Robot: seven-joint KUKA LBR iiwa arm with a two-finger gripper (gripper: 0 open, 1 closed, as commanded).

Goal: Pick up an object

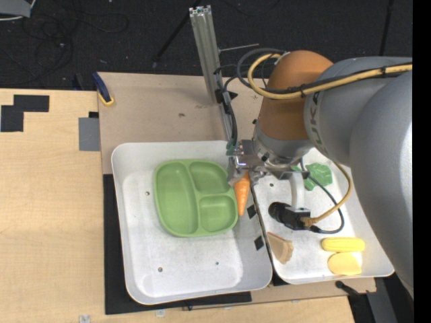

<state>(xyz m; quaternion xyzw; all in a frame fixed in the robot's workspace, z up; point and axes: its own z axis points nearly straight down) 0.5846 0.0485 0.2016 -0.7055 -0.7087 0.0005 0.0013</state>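
carrot (240, 195) sits at frame centre, upright against the right rim of the green divided plate (195, 198) in the left bin (135, 247). we see the gripper (241, 173) just above its top, but we cannot tell whether it is clenched or released.

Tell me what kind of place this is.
Probably a robotics lab: a robot arm works over two white bins of toy food, like a carrot by a green tray, with loose cables about.
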